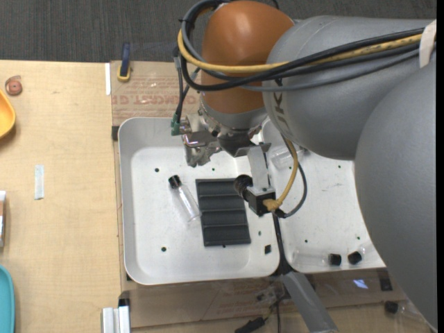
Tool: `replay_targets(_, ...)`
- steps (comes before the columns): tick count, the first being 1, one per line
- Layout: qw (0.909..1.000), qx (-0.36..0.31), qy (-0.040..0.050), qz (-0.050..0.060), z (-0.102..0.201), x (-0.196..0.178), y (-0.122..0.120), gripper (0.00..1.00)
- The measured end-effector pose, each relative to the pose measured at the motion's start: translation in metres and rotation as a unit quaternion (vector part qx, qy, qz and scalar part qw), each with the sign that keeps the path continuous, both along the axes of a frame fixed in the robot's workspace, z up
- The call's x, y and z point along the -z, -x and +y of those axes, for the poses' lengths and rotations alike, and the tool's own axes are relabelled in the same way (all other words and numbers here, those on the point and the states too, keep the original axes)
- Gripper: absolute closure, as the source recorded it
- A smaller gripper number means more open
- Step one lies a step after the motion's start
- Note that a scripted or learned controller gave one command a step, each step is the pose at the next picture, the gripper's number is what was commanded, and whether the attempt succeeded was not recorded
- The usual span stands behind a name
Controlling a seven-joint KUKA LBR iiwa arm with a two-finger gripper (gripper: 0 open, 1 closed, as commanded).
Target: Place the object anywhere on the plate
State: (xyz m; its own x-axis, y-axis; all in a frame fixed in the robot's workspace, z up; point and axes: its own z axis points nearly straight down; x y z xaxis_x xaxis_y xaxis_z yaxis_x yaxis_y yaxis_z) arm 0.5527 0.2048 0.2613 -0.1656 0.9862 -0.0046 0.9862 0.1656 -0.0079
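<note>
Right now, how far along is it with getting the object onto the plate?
Nothing looks done yet. The clear tube lies on the floor of the left bin, beside the black ridged plate. The gripper hangs above the bin's far side. Picking up and placing remain.

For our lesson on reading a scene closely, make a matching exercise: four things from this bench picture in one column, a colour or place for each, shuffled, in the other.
Things:
1. ridged plate
2. clear tube with a black cap
3. band above the wrist
4. left bin

Descriptions:
A. orange
B. white, holding the plate and tube
C. black, lying in the left bin
D. just left of the plate

Pairs: 1-C, 2-D, 3-A, 4-B
</note>
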Motion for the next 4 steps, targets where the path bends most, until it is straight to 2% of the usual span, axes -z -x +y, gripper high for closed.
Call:
replay_targets(1, 1.0, 0.003, 0.0012, 0.001, -0.0029, -0.0076, -0.0011, 1.0)
replay_targets(2, 1.0, 0.003, 0.0014, 0.001, -0.0031, -0.0075, -0.0011, 0.0)
replay_targets(3, 1.0, 0.005, 0.0029, 0.003, -0.0057, -0.0148, -0.002, 1.0)
replay_targets(4, 1.0, 0.005, 0.0029, 0.003, -0.0057, -0.0148, -0.002, 0.0)
